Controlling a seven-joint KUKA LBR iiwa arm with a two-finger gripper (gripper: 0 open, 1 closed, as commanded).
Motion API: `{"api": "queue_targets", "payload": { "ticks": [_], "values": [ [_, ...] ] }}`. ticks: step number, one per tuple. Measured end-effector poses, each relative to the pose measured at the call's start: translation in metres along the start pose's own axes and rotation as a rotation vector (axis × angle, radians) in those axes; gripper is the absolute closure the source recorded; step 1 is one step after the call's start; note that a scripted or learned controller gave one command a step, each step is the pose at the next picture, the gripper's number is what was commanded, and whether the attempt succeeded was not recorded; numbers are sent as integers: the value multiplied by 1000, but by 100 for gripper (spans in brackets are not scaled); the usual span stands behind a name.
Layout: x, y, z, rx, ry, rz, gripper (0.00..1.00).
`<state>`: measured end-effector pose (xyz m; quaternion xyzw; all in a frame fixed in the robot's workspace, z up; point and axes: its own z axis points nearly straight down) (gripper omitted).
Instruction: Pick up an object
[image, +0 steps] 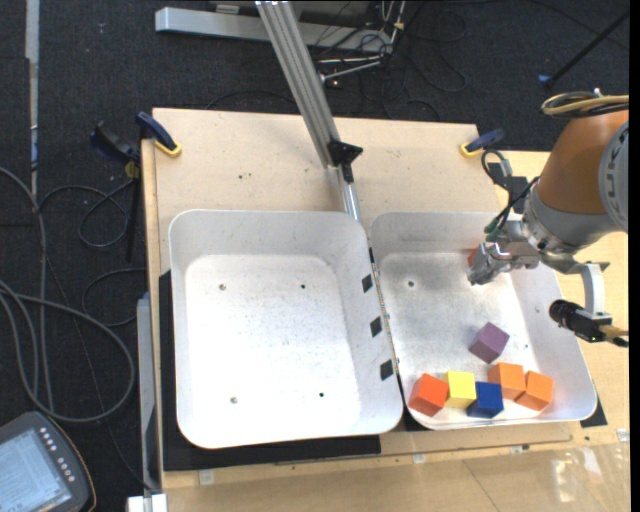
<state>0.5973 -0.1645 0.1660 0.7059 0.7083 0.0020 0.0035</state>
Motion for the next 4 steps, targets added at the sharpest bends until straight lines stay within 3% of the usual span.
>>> {"api": "queue_targets", "payload": {
  "ticks": [2,3,4],
  "values": [
    [2,-6,-104,0,-1,0,100],
    [49,0,-93,7,3,-4,100],
    [98,21,-93,5,3,-5,100]
  ]
}}
